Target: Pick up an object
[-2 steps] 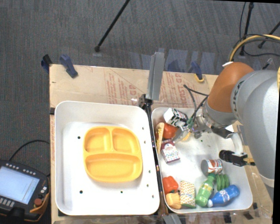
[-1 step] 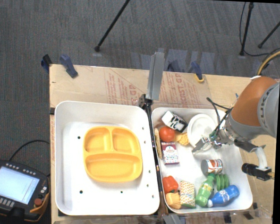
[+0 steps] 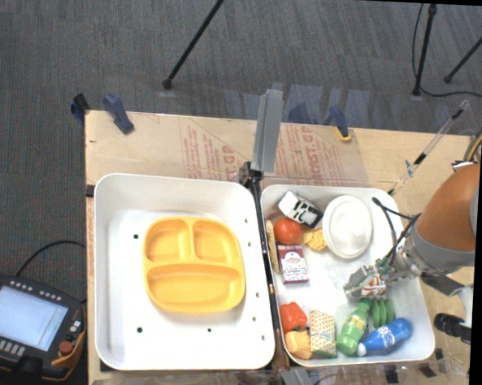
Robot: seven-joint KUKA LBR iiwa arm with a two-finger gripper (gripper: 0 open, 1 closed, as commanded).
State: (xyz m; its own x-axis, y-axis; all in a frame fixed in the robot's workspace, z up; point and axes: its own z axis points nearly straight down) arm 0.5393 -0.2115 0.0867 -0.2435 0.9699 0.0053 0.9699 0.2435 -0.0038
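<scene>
Two white bins sit side by side on the surface (image 3: 187, 148): the left bin (image 3: 117, 221) holds a yellow divided tray (image 3: 194, 264), and the right bin (image 3: 417, 308) holds a jumble of objects, among them a white bowl (image 3: 348, 227), a tomato (image 3: 287, 230), a small red box (image 3: 293, 263), a green bottle (image 3: 351, 332), a blue bottle (image 3: 385, 337) and green beans (image 3: 380, 309). The claw (image 3: 368, 282) is down in the right bin just above the beans, right of the red box; whether it is open, closed or gripping anything cannot be told from here
</scene>
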